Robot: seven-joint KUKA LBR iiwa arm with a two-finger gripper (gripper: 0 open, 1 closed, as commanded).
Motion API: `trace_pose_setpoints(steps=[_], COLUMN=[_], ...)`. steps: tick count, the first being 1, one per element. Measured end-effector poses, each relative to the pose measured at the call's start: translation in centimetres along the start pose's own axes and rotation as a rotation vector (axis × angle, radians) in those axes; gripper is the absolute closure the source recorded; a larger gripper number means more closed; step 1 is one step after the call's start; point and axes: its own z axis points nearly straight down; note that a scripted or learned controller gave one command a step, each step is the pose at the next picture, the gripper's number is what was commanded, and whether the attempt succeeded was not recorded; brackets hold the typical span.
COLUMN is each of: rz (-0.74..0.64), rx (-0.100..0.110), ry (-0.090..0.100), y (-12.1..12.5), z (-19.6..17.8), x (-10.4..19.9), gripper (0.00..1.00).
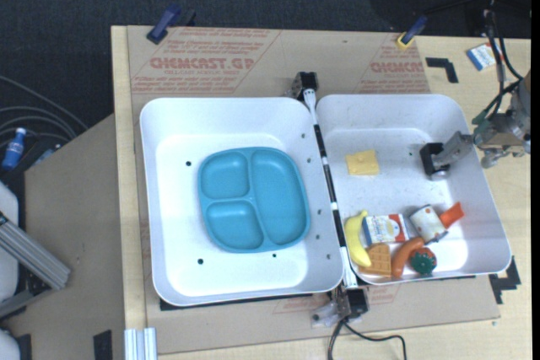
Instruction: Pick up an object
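Observation:
My gripper hangs over the right bin's far right part, and the arm reaches in from the right edge. It is apart from every object. A flat yellow cheese slice lies to its left in the middle of the bin. In the near corner are piled a banana, a small white carton, a white and orange cylinder, a carrot with a green top and an orange wedge. Nothing shows in the gripper.
The left bin holds a blue divided plate. A black latch sits at the far end of the seam between the bins. Cables and blue clips lie beyond the bench board.

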Motion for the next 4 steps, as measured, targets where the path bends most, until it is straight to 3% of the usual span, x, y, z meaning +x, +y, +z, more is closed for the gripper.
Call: trace_pose_setpoints(steps=[1, 2, 3, 4], rz=[-0.004, -0.005, -0.005, -0.001], rx=[0.0, -0.002, -0.001, 0.0], ry=[0.006, 0.001, 0.003, 0.001], y=[8.0, 8.0, 8.0, 12.7], z=[13.1, 12.0, 12.0, 13.0], x=[-1.1, -1.3, -1.2, 3.4], gripper=[0.0, 1.0, 0.0, 0.0])
